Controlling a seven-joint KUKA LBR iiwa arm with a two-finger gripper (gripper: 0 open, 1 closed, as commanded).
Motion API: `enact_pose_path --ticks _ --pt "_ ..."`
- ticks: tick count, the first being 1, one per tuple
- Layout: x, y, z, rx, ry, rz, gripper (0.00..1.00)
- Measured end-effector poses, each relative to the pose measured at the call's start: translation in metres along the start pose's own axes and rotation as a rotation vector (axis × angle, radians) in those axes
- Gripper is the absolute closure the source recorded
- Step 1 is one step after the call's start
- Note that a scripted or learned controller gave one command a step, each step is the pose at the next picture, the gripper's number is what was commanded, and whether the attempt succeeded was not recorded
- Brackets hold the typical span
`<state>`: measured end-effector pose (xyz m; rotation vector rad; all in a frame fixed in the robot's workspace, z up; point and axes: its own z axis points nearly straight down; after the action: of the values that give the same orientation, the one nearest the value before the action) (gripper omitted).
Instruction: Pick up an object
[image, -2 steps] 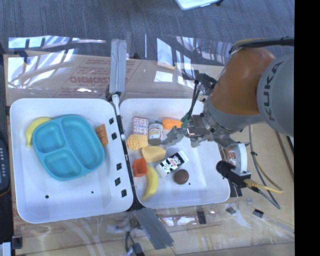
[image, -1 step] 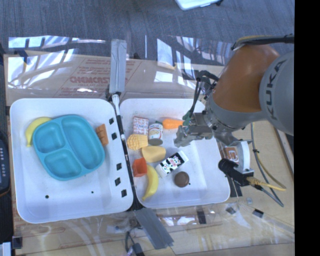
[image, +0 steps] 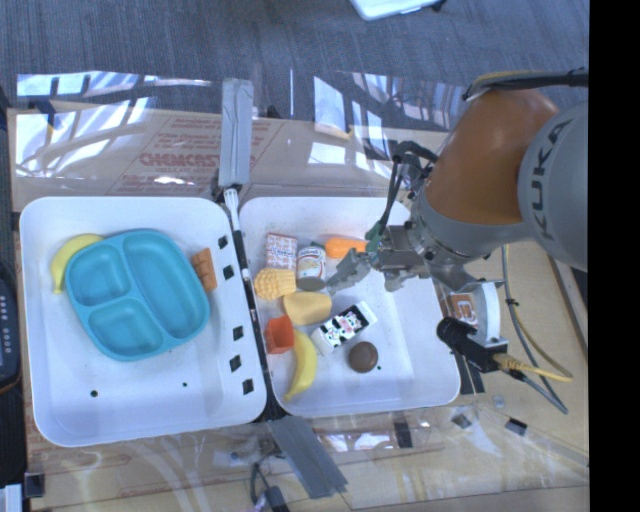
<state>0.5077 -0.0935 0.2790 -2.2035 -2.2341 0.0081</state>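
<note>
**A:** Where is the gripper (image: 347, 270)?

**B:** Over the right bin (image: 425, 372), toward its back half, at the end of the arm (image: 495, 170) that reaches in from the right. Its tip is just beside a small can (image: 311, 262) and close under an orange carrot (image: 345, 244) as the view shows them.

**A:** Released or clenched?

**B:** I cannot tell. That spot is too blurred from above.

**A:** So where are the things it could take?

**B:** All of them lie on the floor of that right bin. A printed packet (image: 281, 249) sits left of the can. A corn cob (image: 274, 283) lies below the packet, near the wall between the bins. A pale yellow wedge (image: 307, 306) is just beside the corn. Nearer the front are a red-orange piece (image: 279, 333) and a banana (image: 303, 366). A black-and-white box (image: 343, 326) lies to their right, with a brown round thing (image: 362, 356) next to it.

**A:** And the left bin (image: 60, 405)?

**B:** It holds a blue divided plate (image: 140, 292) with a yellow curved piece (image: 68, 256) at its left edge. An orange block (image: 205, 268) is near the right wall.
</note>
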Motion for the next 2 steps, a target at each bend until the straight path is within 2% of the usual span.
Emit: enact_pose_path --ticks 1,2 --pt "-0.024 0.073 0.124 0.01 0.002 0.073 0.0" --pt "-0.006 0.092 0.169 -0.019 -0.003 0.009 0.0"
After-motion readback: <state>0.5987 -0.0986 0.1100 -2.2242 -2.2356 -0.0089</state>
